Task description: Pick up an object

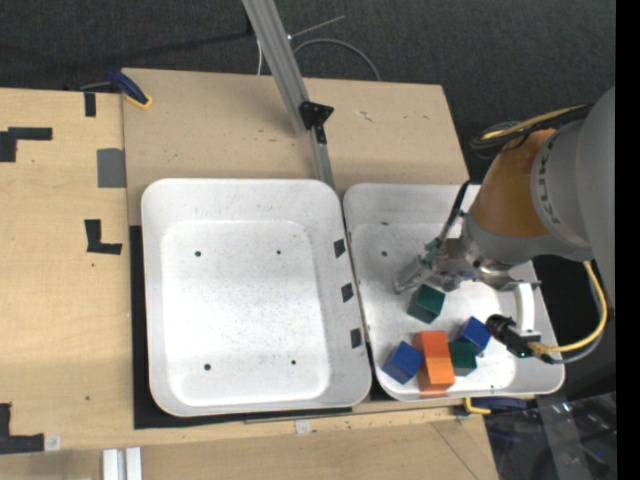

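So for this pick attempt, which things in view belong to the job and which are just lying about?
Job:
gripper
green block just below it
orange block
two blue blocks
dark green block
right bin

Lying about:
left bin
blue-and-yellow clamp
metal pole

I find nothing here that I can read — no words, numbers, brand marks or signs. The black tape pieces [97, 234] on the worktop [60, 318] are plain shapes, not letters. The two white bins [160, 208] carry only dark dots and small dark clips, no print. The blocks [436, 358] in the right bin show bare coloured faces. My own arm [560, 188] shows grey casing and an orange band with no legible marking — any small print there is too fine to make out.
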You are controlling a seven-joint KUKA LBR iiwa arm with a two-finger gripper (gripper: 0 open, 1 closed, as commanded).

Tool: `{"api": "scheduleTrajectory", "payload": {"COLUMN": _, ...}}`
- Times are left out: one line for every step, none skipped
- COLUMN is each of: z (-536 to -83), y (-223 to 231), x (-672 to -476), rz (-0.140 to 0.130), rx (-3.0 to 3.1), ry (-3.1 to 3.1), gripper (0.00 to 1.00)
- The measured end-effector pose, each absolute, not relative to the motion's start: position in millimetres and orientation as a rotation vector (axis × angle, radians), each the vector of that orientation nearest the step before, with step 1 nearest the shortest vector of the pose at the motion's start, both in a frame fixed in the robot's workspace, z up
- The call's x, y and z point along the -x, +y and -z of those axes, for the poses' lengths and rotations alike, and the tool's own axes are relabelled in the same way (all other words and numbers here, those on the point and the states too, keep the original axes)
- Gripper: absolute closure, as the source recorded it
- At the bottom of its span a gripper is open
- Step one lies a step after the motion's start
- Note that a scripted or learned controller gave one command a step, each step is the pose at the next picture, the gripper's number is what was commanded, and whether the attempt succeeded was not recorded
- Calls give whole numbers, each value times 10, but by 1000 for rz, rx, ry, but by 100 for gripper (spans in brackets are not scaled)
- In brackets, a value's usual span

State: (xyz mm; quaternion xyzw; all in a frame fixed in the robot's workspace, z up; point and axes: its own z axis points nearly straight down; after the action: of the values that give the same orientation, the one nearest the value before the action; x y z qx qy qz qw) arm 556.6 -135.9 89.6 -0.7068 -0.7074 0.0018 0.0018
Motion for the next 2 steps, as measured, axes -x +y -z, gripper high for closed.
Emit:
{"api": "scheduleTrajectory", "payload": {"z": -1011, "y": -1349, "x": -5571, "rz": -2, "rx": 2217, "ry": -2221, "gripper": 100}}
{"api": "scheduleTrajectory", "payload": {"z": -1552, "y": -1390, "x": -5669, "rz": 3, "rx": 2222, "ry": -2225, "gripper": 100}}
